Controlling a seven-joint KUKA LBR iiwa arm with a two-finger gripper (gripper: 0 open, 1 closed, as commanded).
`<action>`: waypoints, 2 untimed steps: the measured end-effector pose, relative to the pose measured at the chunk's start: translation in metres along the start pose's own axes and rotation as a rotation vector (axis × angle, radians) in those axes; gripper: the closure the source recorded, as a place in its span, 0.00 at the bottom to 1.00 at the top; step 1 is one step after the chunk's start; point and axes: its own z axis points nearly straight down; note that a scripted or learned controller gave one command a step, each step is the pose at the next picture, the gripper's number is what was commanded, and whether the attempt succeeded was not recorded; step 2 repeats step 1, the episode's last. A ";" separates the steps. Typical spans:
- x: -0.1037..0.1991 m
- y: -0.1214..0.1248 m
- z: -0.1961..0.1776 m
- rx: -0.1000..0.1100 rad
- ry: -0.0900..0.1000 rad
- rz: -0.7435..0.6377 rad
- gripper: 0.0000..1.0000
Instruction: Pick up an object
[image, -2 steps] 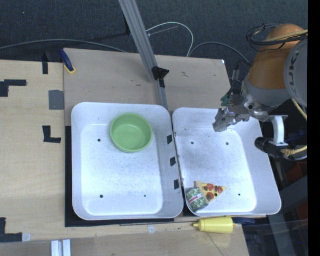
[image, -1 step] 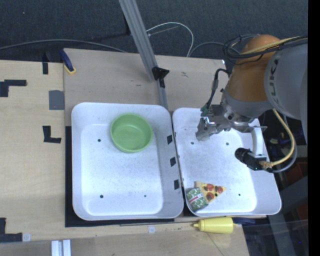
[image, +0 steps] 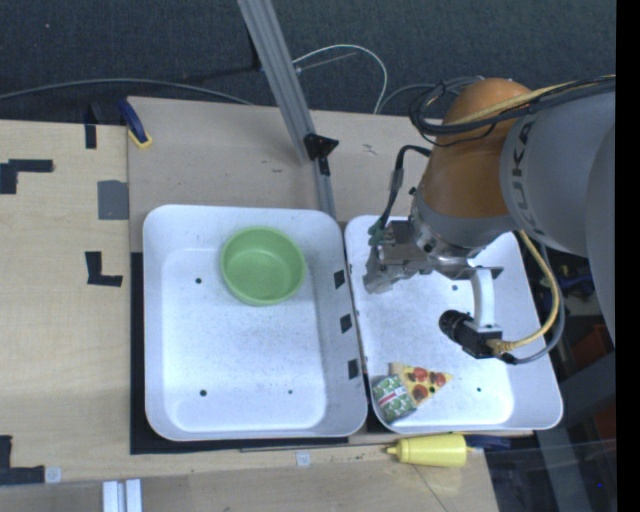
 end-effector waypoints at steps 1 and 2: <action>0.058 -0.012 0.000 0.000 0.000 -0.001 1.00; 0.058 -0.012 0.000 0.000 0.000 -0.001 1.00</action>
